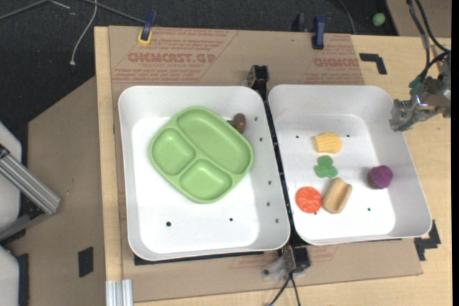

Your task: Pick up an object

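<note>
**Gripper at right bin's edge, toys lying loose**

Gripper (410, 111) sits at the far right, over the upper-right rim of the right bin (358, 98), w/ cables behind it. Can't tell if it's open or closed; it's too small and cluttered to read. Nothing visible in it.

Right bin holds five small toys, all resting on the bin floor, apart from the gripper:
- yellow corn piece (328, 143), upper middle, long axis approx. left-right.
- green clover-shaped piece (325, 168), just below the corn.
- orange round piece (309, 199), lower left.
- tan cylinder (337, 195), touching or just beside the orange piece; long axis tilted, upper end leaning right, lower end toward the bin's near edge.
- purple ball (381, 176), near the right wall, closest to the gripper.

Left bin (143, 211) carries a green divided plate (201, 154), three compartments, turned diagonally. A small brown item (238, 122) rests at the plate's upper-right edge.
</note>
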`<state>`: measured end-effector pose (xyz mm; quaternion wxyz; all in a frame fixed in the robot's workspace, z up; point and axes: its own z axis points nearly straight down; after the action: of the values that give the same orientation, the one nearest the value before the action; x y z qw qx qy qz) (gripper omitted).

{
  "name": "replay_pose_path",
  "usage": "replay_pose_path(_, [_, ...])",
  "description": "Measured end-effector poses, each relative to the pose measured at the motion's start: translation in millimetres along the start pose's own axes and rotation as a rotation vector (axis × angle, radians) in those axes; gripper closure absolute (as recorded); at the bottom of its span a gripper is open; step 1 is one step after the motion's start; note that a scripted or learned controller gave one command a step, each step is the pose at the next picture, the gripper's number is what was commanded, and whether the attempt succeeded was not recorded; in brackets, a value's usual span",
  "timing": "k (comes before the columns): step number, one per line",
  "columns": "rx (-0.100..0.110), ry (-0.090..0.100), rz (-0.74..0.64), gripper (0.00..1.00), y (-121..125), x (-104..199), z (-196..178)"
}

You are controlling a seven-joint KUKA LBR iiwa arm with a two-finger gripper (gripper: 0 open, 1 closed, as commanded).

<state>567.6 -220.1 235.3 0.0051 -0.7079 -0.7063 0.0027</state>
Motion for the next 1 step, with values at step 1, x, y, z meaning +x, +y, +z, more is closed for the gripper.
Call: replay_pose_path(1, [-0.011, -0.003, -0.003, 0.0, 2.4, 0.4, -5.7])
